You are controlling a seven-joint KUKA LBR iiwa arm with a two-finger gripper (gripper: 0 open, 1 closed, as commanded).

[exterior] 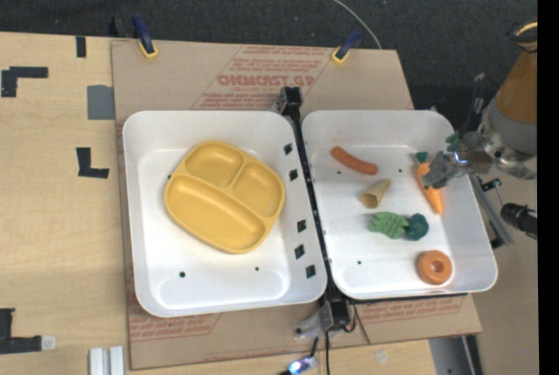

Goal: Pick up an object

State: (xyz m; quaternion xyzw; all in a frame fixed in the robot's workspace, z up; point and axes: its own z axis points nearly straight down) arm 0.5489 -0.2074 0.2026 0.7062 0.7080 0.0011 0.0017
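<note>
Arm enters from right, wrist low over the right bin's (463, 281) far right side. Gripper (434, 173) sits at the carrot's (433, 194) top end; whether it is parted or closed on it, cannot tell. Same bin: sausage (354, 161), cone (376, 193), broccoli (398, 225), donut (434, 267). Left bin (144, 260) holds a yellow divided plate (225, 195). Bins rest on cardboard (253, 76) clamped to a wooden bench (52, 216); dark carpet behind.

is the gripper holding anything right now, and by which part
It cannot be told. The gripper sits right at the top end of the toy carrot in the right bin, but the view does not show a grip.
</note>
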